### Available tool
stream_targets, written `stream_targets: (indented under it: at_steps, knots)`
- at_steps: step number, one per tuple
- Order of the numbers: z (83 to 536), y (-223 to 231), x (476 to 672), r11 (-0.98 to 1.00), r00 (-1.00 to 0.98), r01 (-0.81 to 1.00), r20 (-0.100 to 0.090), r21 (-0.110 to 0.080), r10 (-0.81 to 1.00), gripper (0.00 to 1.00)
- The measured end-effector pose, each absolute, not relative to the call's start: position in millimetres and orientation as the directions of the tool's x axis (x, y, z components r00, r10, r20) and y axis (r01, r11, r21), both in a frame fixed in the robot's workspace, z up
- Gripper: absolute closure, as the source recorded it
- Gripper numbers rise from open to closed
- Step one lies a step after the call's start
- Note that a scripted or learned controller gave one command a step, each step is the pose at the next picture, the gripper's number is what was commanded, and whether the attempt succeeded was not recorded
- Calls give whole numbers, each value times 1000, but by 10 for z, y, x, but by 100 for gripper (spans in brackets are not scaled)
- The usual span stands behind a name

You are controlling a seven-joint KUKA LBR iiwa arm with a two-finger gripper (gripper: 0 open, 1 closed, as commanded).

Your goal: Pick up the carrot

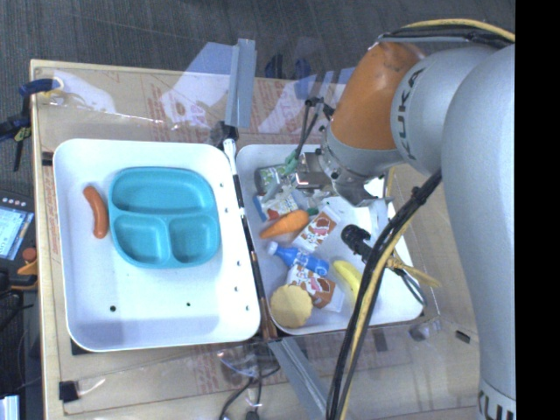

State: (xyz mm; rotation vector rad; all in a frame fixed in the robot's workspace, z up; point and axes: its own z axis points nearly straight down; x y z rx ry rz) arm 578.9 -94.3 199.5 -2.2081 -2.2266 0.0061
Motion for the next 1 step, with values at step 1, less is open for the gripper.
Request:
stream_targets:
  at_steps: [1]
  knots:
    - [1100,-1340,5491,236,-236,972,-7,16,972,0]
